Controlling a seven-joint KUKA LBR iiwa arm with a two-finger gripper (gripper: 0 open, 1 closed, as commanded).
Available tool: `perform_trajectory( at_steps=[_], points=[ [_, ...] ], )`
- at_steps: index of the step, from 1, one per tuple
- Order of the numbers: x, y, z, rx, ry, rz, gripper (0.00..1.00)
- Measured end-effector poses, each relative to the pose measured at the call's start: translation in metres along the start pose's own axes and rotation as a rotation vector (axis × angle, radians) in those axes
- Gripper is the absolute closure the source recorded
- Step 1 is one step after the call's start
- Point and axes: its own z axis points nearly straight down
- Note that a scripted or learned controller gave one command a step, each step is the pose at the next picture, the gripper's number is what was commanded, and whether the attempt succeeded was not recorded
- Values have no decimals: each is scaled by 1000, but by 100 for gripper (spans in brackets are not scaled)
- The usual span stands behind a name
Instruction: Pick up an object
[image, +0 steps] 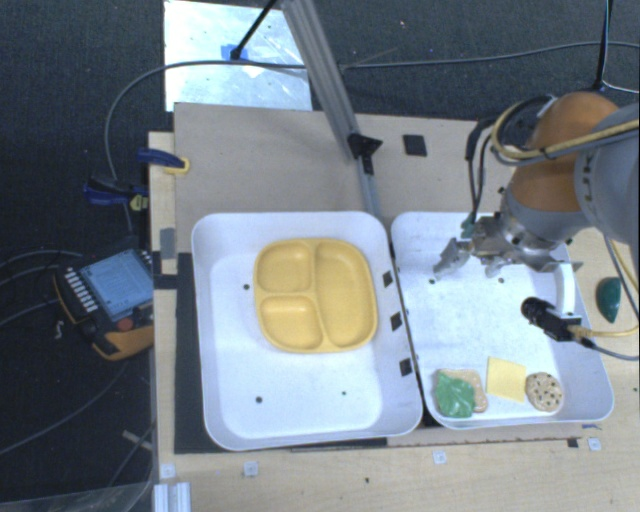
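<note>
My gripper (470, 262) hangs over the upper part of the right bin (430, 330), open, with nothing between its fingers. The bin's objects lie along its near edge, well below the gripper: a green piece on a slice of toast (458, 392), a yellow cheese square (506, 379) and a round speckled cookie (544, 392). In the left bin (230, 400) sits a yellow divided plate (316, 294).
A black cylindrical part (545, 316) of the arm's fittings juts over the right bin's right side. A grey pole (335, 90) slants down to the bench behind the bins. A teal object (610, 298) lies outside the right bin's rim.
</note>
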Motion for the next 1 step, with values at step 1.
perform_trajectory(
  at_steps=[1],
  points=[
    [-2,6,44,1,0,4,0]
  ],
)
